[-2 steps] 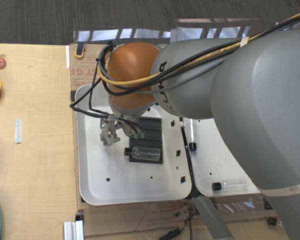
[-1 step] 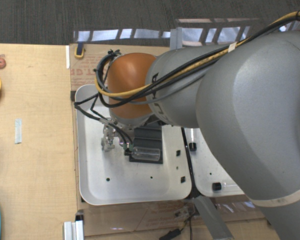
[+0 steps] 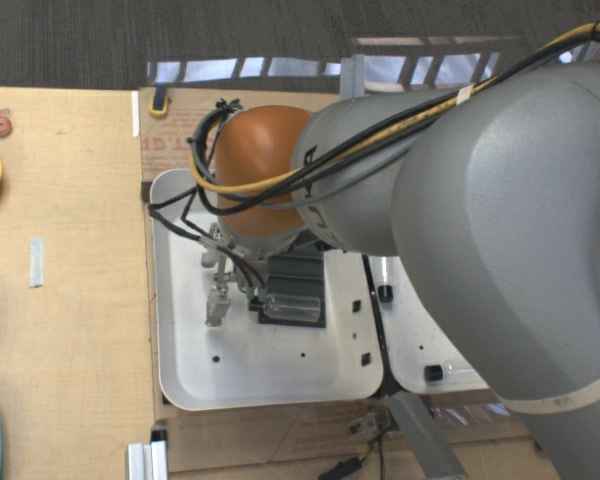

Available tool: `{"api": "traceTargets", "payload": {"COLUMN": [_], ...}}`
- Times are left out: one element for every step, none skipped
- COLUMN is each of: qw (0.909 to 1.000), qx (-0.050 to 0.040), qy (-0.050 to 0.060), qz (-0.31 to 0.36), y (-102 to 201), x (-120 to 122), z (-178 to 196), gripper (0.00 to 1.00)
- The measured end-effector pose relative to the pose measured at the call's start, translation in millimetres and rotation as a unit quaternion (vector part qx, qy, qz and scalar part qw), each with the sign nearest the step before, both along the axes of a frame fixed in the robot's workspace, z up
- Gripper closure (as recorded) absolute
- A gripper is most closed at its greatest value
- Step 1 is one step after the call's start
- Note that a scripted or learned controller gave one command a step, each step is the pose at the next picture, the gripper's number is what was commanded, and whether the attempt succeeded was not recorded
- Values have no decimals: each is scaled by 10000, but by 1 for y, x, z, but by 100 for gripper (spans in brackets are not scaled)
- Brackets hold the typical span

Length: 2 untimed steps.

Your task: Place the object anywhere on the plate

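Neither the object to be placed nor any plate can be made out; the grey arm with its orange band [image 3: 263, 168] covers much of the shallow white left bin [image 3: 180, 368]. The two-finger gripper [image 3: 218, 303] hangs low over that bin's middle, nearer its left wall, and whether it is apart or together cannot be told. Placement looks not yet done. A small black piece [image 3: 433, 373] lies in the white right bin [image 3: 420, 353]; the arm's bulk blocks the view.

one fixed overhead camera, slanted down over both white bins [image 3: 180, 368], arm [image 3: 460, 188] close beneath
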<state>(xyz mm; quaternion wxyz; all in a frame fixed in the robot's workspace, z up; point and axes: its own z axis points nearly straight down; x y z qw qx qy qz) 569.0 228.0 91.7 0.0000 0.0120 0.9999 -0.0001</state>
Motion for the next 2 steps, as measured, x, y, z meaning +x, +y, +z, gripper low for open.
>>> {"api": "traceTargets", "payload": {"qw": [10000, 9983], "qx": [4, -1], "qy": [-12, -8], "qz": [-10, 580], "y": [-1, -1], "x": [1, 66], "z": [10, 153], "gripper": [100, 100]}}
